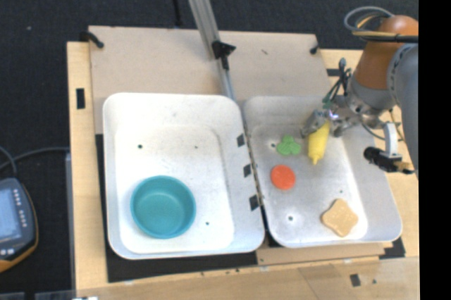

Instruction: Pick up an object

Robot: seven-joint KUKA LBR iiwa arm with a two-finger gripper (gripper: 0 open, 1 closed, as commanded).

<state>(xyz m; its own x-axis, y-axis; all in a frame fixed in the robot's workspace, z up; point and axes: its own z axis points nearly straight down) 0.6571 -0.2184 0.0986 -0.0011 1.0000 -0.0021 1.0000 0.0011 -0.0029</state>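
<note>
1. The end effector (325, 124) sits over the right bin (366, 221), near that bin's far edge, at the end of a grey arm (394, 91) with an orange band that reaches in from the table's right side.
2. Its fingers are clamped on the upper end of a yellow object (318, 144), an elongated piece that hangs tilted, its lower end pointing toward the near edge of the table (84, 172).
3. Just beside the yellow object, on the side toward the table's left edge, lies a small green object (287, 146) on the bin floor.
4. Nearer the table's front edge, a round orange-red object (283, 177) rests close to the right bin's left wall.
5. A tan, bread-like object (340, 217) lies toward the right bin's near right corner, well apart from the others.
6. The left bin (176, 122) touches the right bin along their shared side; a teal bowl (163, 206) stands upright in its near left part.
7. A metal pole (201, 3) slants up from the table's far edge, between the two bins.
</note>
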